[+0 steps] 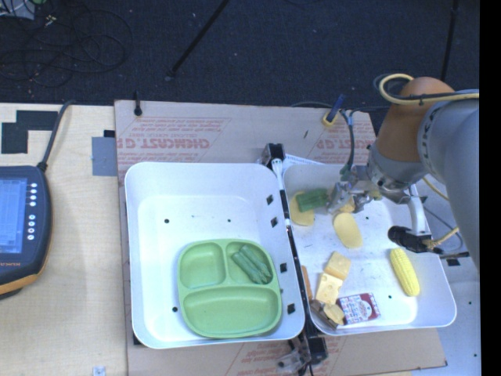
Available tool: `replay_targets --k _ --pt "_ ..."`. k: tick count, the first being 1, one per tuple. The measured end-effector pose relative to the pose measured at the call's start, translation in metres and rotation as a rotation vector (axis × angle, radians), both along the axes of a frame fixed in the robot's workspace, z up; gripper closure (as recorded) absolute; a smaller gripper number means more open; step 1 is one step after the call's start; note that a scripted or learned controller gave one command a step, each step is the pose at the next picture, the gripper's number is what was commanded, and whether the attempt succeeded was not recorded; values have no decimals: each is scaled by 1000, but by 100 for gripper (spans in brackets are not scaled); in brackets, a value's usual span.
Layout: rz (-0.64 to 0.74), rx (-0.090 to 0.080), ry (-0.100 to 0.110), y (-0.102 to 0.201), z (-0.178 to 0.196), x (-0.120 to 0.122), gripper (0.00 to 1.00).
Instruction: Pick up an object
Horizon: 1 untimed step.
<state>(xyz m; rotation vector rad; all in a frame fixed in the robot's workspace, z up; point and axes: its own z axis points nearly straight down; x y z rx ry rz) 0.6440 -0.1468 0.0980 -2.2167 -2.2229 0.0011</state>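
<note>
With the gripper [350, 197] low just above the yellow lemon-like piece [347, 229], its state impossible to tell, the arm should centre over that piece before closing.

Robotics lab or test cell. Evidence: grey arm [438, 143] with orange band over a bench; two white bins [149, 210] on taped cardboard [196, 135]; handheld control pendant [19, 222] at left; loose cables [78, 37] on dark carpet behind. Bin contents are toy food on a green divided tray [227, 308].
</note>
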Motion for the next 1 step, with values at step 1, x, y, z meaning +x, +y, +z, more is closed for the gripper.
replay_targets --k 1 --pt "5 2 -11 77 96 2 100"
